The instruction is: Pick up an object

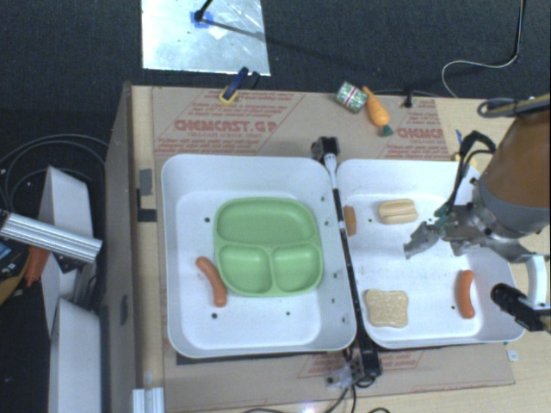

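While the jaws (419, 241) hang over bare floor between bread roll (397, 211) and toast (386, 307), their state is unclear.

In the left bin (185, 231) sits a divided plate (268, 246), a toy sausage (212, 281) just left of it. The right bin (430, 175) holds a bread roll (397, 211) at the back, toast (386, 308) in front — another sausage (466, 293) to its right.

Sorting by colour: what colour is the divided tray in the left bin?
Light green tray, camera view.
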`<state>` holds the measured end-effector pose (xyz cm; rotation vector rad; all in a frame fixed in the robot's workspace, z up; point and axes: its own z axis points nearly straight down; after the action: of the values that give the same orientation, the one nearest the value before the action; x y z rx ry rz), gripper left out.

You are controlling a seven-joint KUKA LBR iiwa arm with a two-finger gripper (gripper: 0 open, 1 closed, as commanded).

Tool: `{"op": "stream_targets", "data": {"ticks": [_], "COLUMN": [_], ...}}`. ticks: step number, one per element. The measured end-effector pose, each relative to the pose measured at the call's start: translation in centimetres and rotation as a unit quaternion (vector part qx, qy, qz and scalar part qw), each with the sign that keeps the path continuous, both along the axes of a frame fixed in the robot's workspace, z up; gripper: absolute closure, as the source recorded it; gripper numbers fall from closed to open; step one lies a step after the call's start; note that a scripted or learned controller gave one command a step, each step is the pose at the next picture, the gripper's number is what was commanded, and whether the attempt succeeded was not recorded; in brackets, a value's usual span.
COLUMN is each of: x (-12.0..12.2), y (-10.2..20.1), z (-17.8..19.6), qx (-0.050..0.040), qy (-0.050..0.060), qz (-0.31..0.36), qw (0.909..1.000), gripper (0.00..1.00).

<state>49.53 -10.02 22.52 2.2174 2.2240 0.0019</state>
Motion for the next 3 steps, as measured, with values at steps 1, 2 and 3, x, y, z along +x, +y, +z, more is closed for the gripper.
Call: {"op": "stream_targets", "data": {"ticks": [1,2,3], "x": [5.4,11.0,2.8], "y": [-6.1,-10.0,-10.7], "z": [-14.0,-10.7,-10.2], "qx": [-0.0010,-0.0011,-0.0007], "qy": [-0.001,-0.001,0.001], "qz": [-0.001,0.000,-0.002], "qw": [1.0000,1.0000,1.0000], "gripper": [0.00,0.00,0.00]}}
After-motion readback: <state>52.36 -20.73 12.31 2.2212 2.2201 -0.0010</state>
